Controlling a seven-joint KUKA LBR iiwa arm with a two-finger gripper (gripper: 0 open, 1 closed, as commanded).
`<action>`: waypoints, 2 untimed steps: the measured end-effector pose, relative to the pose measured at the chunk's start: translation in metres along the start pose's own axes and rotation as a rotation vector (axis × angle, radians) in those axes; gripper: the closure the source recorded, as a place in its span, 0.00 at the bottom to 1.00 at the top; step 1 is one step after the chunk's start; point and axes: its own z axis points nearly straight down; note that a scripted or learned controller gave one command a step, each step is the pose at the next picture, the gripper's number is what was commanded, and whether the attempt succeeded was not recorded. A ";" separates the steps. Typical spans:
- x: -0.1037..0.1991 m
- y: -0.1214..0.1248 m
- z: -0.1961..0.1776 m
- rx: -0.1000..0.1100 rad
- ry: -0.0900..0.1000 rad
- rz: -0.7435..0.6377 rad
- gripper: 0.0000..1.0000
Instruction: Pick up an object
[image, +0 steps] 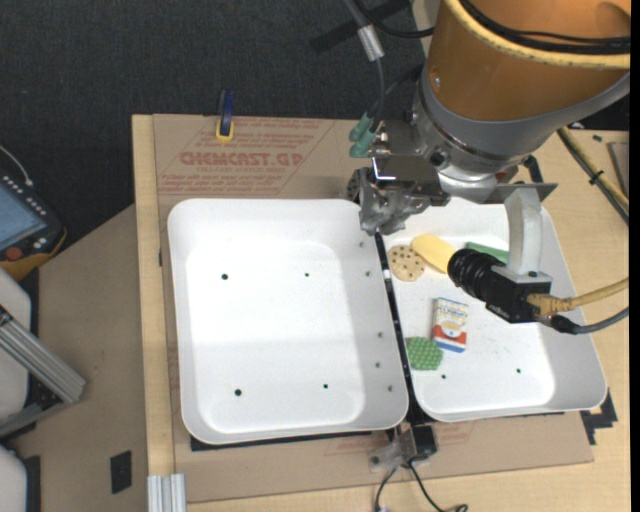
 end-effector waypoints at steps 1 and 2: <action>0.022 0.000 -0.044 0.006 -0.003 0.004 1.00; 0.021 0.001 -0.052 0.008 -0.005 0.005 1.00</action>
